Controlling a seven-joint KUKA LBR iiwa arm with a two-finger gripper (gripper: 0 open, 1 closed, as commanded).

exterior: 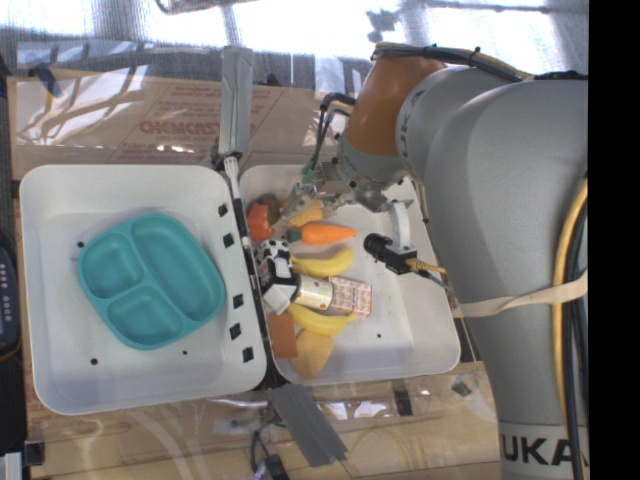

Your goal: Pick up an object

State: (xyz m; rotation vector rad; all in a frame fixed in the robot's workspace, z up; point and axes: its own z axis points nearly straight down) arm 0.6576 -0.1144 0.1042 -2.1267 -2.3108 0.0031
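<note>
The arm [500, 178] is built of thick, rounded grey segments with a smooth matte shell. Above the wrist sits a broad orange band [385, 108], glossy where the light strikes it. White letters "UKA" [540, 453] show on a dark plate low on the base column. A yellow cable [572, 238] curves down the arm's side, a pale strap [520, 298] crosses the body, and thin dark cables [328, 128] loop beside the wrist.
</note>
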